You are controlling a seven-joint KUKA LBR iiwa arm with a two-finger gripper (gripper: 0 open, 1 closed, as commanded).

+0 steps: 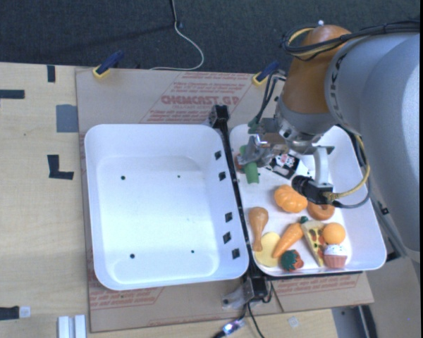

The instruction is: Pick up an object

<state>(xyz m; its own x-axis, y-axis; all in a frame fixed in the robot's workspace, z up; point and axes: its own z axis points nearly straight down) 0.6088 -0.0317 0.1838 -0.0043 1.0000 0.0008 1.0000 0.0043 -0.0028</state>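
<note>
Pale plywood benchtop [28,210] carries two shallow white plastic bins; the right bin [370,255] holds toy food. The gripper [252,157] hangs near that bin's upper left corner with a small green piece [252,172] at its tips; how the claw stands cannot be told. Nearest pick: that piece, approached squarely, clear of the divider wall.

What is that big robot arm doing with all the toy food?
The grey and orange arm reaches into the right bin, trying to pick something up. Its gripper is down by a small green piece near the bin's left wall. Toy foods like a carrot and cupcake lie nearby.
</note>
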